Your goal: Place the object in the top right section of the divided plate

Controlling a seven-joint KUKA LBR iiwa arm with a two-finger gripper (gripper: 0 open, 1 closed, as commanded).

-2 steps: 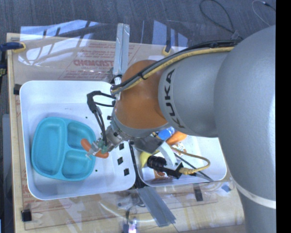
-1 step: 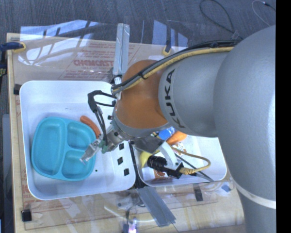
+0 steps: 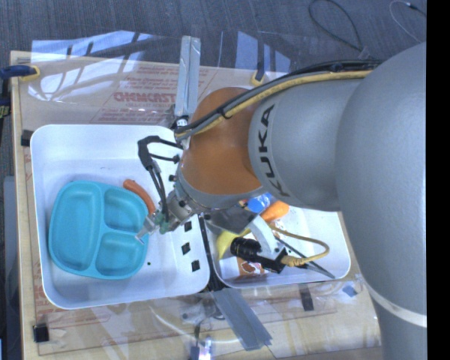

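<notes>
A turquoise divided plate (image 3: pixel 82 235) lies in the left bin (image 3: pixel 60 152). A thin orange object (image 3: pixel 137 190), shaped like a carrot, rests at the plate's upper right rim, beside the top right section. My gripper (image 3: pixel 153 225) hangs low over the plate's right edge, just below and to the right of the orange object. The arm's wrist hides much of the gripper, and I see nothing clearly between its tips.
The right bin (image 3: pixel 337 265) holds several small items: a blue one (image 3: pixel 259 201), an orange one (image 3: pixel 276 211), a yellow one (image 3: pixel 229 242) and a brown packet (image 3: pixel 247 268). The grey arm covers most of that bin. The bins' shared wall (image 3: pixel 202 253) runs just right of the gripper.
</notes>
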